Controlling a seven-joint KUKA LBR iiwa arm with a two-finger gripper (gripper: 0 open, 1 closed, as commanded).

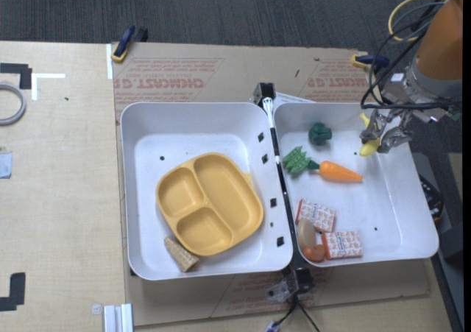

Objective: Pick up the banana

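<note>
Only a small yellow end of the banana [369, 149] shows, poking out under the fingertips at the upper right of the right bin [412, 242]. My gripper [383, 135] hangs over that corner, below the orange wrist band, and its fingers are closed around the banana. The gripper body hides the rest of the fruit. I cannot tell whether the banana still touches the bin floor.
The right bin also holds a carrot [340, 171], a leafy green [296, 160], a dark broccoli [319, 132], two red-and-white boxes [316, 214] [343, 244] and a peach-coloured item [305, 233]. A yellow divided plate [210, 203] and a bread piece [181, 254] lie in the left bin [140, 176].
</note>
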